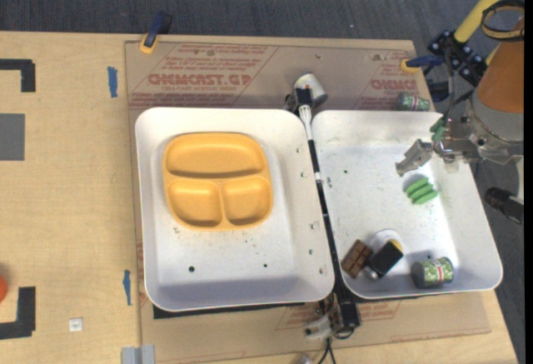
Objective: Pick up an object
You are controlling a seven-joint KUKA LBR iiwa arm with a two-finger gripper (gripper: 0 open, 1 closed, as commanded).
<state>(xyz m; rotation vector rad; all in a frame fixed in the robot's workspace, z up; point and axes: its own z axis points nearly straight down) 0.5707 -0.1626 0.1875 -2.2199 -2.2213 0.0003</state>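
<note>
The right bin point(358, 146) holds several small items. A ridged green piece point(420, 190) lies near the bin's right side. At the front are a brown chocolate bar point(356, 257), a black and yellow block point(386, 257) resting on something white, and a green can point(434, 271) on its side. My gripper point(420, 156) hangs over the right bin's back right part, just above and behind the green piece, with nothing seen in it. The arm's orange band point(506, 79) is at the right edge.
The left bin point(158, 212) holds a yellow divided plate point(219, 179). A second small green can point(414, 102) lies on the cardboard behind the right bin. Black clips and a cable point(308, 104) run along the seam between the bins. Blue and yellow clamps sit at the cardboard's back edge.
</note>
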